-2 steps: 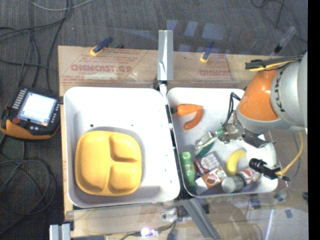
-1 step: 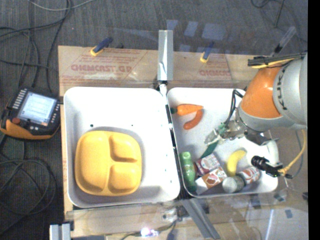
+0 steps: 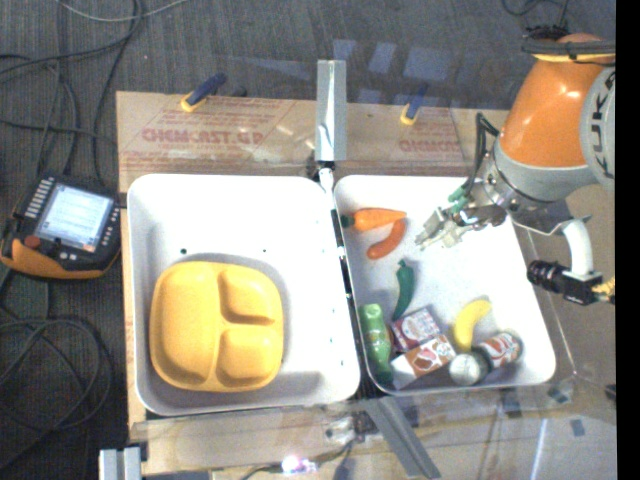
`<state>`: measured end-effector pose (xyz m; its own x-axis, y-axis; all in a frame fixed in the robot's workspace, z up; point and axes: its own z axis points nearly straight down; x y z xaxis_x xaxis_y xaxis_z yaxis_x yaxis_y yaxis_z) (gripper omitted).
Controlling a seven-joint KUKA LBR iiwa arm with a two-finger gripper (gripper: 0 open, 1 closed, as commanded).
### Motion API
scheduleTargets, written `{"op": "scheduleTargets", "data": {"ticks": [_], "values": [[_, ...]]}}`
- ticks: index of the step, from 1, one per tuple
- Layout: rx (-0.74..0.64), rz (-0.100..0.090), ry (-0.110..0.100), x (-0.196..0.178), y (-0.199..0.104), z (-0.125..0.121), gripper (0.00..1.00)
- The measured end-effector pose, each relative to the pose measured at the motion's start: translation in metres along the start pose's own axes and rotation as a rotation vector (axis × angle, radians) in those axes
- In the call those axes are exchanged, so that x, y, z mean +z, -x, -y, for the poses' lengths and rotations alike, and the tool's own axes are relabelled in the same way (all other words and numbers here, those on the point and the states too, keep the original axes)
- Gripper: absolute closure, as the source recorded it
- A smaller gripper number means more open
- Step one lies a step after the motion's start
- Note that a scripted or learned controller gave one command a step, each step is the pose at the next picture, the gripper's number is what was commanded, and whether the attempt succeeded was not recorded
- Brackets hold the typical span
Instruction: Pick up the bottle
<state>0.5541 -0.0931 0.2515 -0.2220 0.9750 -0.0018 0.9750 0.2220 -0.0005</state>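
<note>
The bottle [image 3: 377, 343], green and slender, lies in the lower left part of the right bin [image 3: 530, 278], close along that bin's left wall, its cap end toward the top of the frame; just to its right sits a small red-and-white carton [image 3: 422, 340], touching or nearly touching it, and above that a dark green pepper [image 3: 404, 286] curves down toward the carton; further right along the bin's lower edge lie a yellow banana [image 3: 471, 320], a red can [image 3: 500, 349] on its side and a pale round ball [image 3: 464, 369]; in the upper left of the same bin an orange carrot [image 3: 379, 219] rests over a reddish sausage-shaped piece [image 3: 387, 238]; the gripper [image 3: 436, 234] hangs over the upper middle of the right bin, right of the carrot and well apart from the bottle, with the pepper and carton lying between; whether its jaws are spread or closed I cannot tell, and nothing is seen between them; the left bin [image 3: 150, 208] carries a yellow divided tray [image 3: 218, 323] in its lower half; a handheld pendant [image 3: 63, 226] with a lit screen lies on the floor at the left edge of the frame.
</note>
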Motion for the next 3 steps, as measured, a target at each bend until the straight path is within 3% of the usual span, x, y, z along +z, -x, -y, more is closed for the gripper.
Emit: {"op": "scheduleTargets", "data": {"ticks": [1,2,3], "values": [[-0.227,0.003,0.000,-0.059,0.050,-0.040,1.00],[-0.228,0.003,-0.001,-0.058,0.050,-0.041,0.00],[-0.426,0.001,0.002,0.157,0.043,-0.065,0.00]]}}
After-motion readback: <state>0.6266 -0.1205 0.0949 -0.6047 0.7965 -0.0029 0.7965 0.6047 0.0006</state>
